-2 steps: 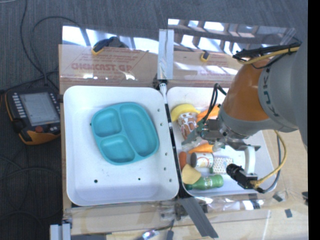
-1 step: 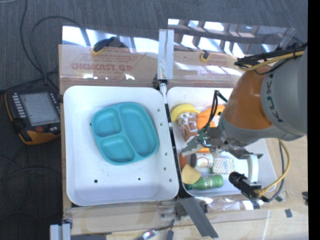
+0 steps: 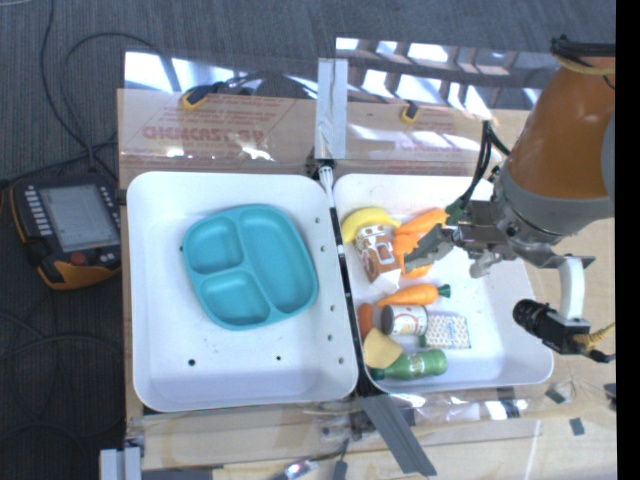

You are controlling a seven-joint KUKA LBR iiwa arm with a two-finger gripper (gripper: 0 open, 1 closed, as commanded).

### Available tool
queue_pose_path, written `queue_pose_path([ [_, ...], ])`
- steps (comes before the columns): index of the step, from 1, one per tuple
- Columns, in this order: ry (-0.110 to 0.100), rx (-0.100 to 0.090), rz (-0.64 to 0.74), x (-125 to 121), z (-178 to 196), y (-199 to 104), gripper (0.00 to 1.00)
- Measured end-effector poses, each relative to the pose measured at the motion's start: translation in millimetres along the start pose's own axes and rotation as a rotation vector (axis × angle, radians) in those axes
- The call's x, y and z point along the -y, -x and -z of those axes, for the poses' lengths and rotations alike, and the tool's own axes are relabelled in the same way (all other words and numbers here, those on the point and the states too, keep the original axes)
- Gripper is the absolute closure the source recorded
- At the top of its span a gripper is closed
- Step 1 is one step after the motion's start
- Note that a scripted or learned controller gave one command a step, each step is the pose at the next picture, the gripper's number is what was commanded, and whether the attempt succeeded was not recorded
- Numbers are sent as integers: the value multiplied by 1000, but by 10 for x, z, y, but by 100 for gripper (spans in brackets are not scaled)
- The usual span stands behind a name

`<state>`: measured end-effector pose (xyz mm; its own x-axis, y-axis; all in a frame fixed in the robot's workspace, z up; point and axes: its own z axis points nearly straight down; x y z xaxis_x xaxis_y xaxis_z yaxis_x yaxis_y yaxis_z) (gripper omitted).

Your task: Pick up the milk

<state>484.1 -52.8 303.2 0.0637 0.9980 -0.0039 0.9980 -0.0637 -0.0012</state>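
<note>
Camera view: 2 white bins on table. Left bin (image 3: 160,368) holds teal divided plate (image 3: 248,265). Right bin (image 3: 500,353) holds toy food clutter. Milk carton (image 3: 377,251), small, brown-white, sits near divider beside yellow item (image 3: 362,222) and carrot (image 3: 420,224). Claw (image 3: 432,246) hovers just right of milk, over carrot; cannot tell claw state, nothing visibly held. Advice: shift claw left, centre over carton, straddle narrow sides, descend straight; avoid catching carrot or divider wall.
</note>
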Motion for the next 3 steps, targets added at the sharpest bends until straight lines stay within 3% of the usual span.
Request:
queue_pose_path([
  [1,-3,-3,70,35,-968,-389,0],
  [2,-3,-2,120,-10,-1208,344,0],
  [3,-2,-4,250,39,-1202,-522,0],
])
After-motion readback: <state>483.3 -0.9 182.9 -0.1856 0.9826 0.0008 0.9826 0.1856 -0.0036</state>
